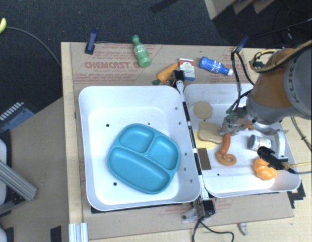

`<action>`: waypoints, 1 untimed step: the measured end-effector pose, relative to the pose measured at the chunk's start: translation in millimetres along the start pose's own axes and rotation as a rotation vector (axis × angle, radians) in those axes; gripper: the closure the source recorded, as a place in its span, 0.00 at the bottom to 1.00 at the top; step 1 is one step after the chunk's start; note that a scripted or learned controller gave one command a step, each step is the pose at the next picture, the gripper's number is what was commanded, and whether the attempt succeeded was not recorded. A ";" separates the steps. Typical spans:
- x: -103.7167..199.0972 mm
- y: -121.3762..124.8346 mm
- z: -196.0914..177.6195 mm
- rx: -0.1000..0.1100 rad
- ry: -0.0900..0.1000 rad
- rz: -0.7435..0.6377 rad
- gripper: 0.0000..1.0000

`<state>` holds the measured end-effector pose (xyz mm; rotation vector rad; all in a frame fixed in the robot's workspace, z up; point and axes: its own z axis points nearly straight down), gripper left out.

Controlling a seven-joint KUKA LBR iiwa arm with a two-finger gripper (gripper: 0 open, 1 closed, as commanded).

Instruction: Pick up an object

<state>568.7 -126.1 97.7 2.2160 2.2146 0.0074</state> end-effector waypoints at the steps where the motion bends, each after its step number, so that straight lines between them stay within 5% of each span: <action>1: 63.2 -7.1 -87.7 0.008 0.003 -0.002 1.00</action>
